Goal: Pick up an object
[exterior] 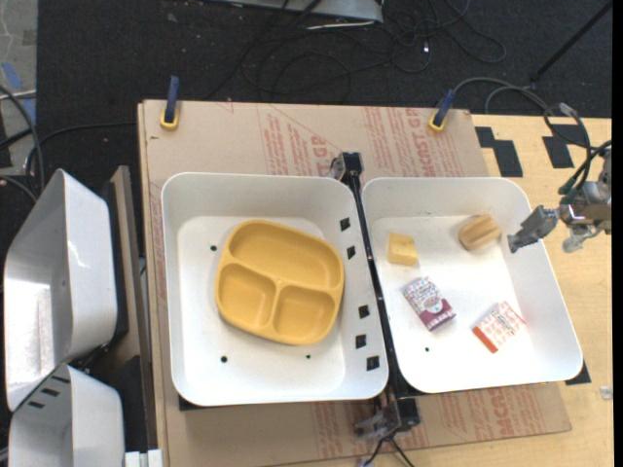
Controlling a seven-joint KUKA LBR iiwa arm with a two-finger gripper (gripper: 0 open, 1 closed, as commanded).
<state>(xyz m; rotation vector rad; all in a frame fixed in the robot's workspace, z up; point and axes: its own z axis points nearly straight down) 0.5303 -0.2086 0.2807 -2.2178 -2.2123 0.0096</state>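
The gripper (533, 230) hangs at the 3 o'clock rim of the right bin (545, 290); I cannot tell its state. The tan block (478, 232) lies just beside it at 9 o'clock. A good approach descends straight, centred over the block.

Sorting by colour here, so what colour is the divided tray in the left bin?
Yellow divided plastic tray, plain; camera view.
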